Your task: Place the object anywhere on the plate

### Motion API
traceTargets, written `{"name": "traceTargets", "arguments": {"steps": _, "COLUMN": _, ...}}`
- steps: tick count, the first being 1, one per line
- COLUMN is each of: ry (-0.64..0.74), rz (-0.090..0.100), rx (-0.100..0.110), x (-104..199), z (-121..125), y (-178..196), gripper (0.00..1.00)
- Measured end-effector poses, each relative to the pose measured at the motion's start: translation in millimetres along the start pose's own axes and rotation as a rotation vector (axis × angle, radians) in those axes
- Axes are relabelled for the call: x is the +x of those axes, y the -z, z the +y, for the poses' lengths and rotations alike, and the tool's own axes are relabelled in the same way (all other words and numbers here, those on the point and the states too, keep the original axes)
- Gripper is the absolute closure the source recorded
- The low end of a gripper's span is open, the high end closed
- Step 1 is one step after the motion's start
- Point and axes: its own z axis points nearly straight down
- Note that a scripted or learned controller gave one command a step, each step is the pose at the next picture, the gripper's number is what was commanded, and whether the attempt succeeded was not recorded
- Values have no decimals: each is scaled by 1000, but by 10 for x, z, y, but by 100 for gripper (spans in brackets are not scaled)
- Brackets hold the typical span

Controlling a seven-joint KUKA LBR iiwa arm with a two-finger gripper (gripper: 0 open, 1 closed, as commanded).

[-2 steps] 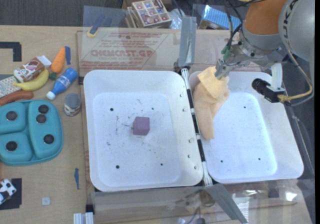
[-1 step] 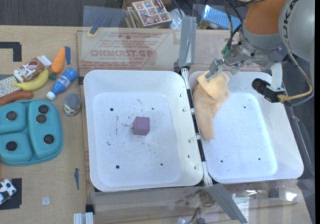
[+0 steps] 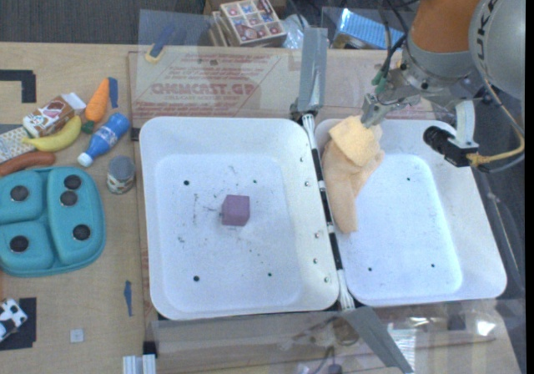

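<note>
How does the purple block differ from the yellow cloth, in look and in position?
The purple block is small, stiff and square; the yellow cloth is larger, soft and crumpled. The block lies flat in the middle of the left bin; the cloth hangs by its top from the gripper at the left edge of the right bin. Both are over white bins.

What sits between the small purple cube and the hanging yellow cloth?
In the camera view, only the two bins' adjoining white rims separate the small purple cube from the yellow cloth.
</note>
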Motion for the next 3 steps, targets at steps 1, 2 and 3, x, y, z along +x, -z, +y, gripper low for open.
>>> {"name": "traceTargets", "arguments": {"steps": 1, "ry": 0, "rz": 0, "rx": 0, "x": 1, "z": 0, "y": -1, "gripper": 0}}
{"name": "traceTargets", "arguments": {"steps": 2, "ry": 1, "rz": -3, "rx": -4, "x": -11, "z": 14, "y": 101, "gripper": 100}}
{"name": "traceTargets", "arguments": {"steps": 3, "ry": 1, "rz": -3, "rx": -4, "x": -10, "z": 14, "y": 100, "gripper": 0}}
